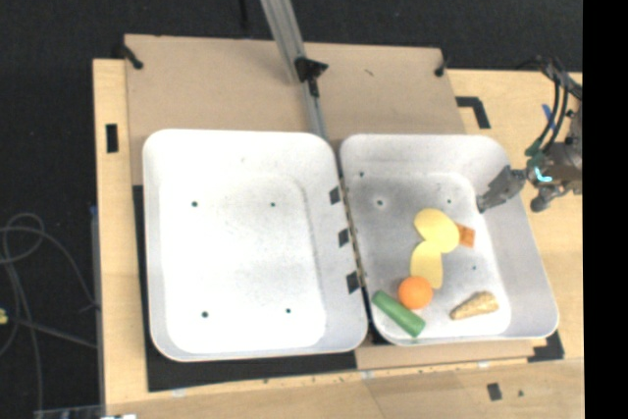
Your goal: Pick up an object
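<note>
Two-finger gripper (520, 191): jaws open, empty | above right white bin (520, 309) rim | centre over round orange ball (415, 292) before descending.

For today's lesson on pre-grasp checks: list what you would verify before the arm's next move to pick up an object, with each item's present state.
1. Objects present in right bin: ok.
2. Orange ball unobstructed from above: ok.
3. Green cylinder clear of the bin wall: not ok, it lies at the lower left corner.
4. End effector over the objects: not ok, it sits at the bin's right edge.
5. End effector open or shut: cannot tell.
</note>
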`<state>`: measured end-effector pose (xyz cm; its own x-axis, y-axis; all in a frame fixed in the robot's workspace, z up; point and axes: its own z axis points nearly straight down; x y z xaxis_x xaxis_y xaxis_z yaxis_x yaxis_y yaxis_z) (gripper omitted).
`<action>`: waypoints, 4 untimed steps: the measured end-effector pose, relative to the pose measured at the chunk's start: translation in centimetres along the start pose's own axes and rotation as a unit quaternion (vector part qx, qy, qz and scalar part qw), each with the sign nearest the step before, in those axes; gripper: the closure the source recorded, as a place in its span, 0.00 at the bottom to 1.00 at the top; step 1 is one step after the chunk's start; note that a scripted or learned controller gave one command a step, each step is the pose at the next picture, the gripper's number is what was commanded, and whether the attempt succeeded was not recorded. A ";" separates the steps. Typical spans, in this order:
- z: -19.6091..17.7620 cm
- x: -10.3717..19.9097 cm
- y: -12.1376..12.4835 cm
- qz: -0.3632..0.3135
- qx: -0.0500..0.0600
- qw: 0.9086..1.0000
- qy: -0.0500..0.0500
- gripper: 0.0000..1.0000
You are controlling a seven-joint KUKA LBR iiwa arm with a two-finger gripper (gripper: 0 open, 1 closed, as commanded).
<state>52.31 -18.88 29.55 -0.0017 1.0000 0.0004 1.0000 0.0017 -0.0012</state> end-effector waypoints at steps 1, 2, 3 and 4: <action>-0.2 0.0 0.1 0.000 -0.002 1.000 -0.001 0.00; 4.4 0.0 -0.7 0.001 0.000 1.000 -0.001 0.00; 9.7 -1.1 -0.9 0.002 0.001 1.000 -0.001 0.00; 14.6 -0.5 -1.5 0.002 0.001 1.000 0.000 0.00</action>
<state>50.81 -19.34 15.00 0.0017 1.0000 -0.0005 1.0000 -0.0017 -0.0036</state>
